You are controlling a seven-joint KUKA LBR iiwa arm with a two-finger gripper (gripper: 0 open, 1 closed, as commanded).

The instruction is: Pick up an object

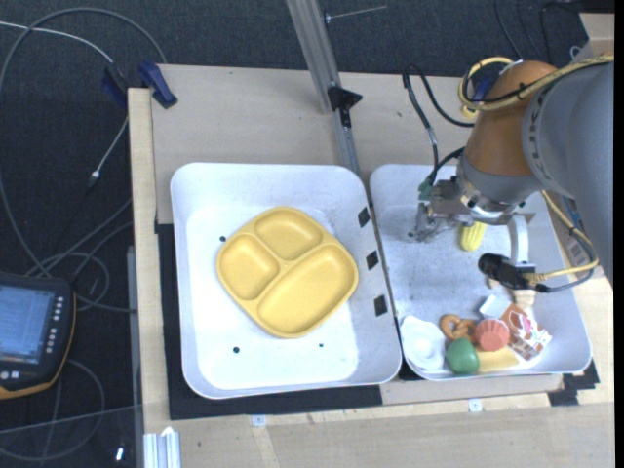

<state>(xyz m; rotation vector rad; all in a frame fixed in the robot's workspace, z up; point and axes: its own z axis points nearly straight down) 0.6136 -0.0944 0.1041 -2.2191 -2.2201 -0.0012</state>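
Observation:
My gripper (427,222) hangs low over the upper left part of the right bin (429,286), above bare white floor. A small yellow corn-like piece (473,235) lies just to its right, partly under the wrist. Along the bin's near edge sits a cluster: a white cup (421,340), a brown pretzel-like piece (453,326), a red round piece (492,334), a green ball (463,358), a yellow piece (498,360) and a pink patterned item (527,334). Nothing shows in the gripper.
The left bin (200,261) holds a yellow divided plate (287,270). A black part with cabling (502,269) hangs from the arm over the right bin. A metal post (314,37) rises behind the bins. A tablet (29,330) lies at the far left.

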